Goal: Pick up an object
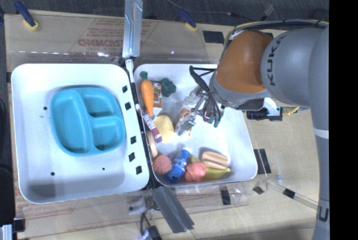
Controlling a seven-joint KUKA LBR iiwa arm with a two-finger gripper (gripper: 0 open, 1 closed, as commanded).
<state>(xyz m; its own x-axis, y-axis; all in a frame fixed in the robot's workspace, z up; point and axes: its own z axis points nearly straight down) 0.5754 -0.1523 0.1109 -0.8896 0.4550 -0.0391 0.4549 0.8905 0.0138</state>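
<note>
The right white bin (244, 141) holds several toy foods. An orange carrot (146, 96) and a dark green piece (167, 86) lie at its far left. A pale yellow fruit (164, 126) sits by the left wall. A hot dog (215, 158), a red ball (162, 164), a blue item (179, 165) and another red fruit (195, 172) crowd the near edge. My gripper (187, 119) hangs low over the bin's middle, just right of the yellow fruit. Its tip is cluttered and small in the camera view.
The left white bin (31, 138) carries a blue divided plate (88, 120). The grey arm with its orange band (241, 65) covers the right bin's far right corner. A metal bracket (132, 26) stands at the back between the bins.
</note>
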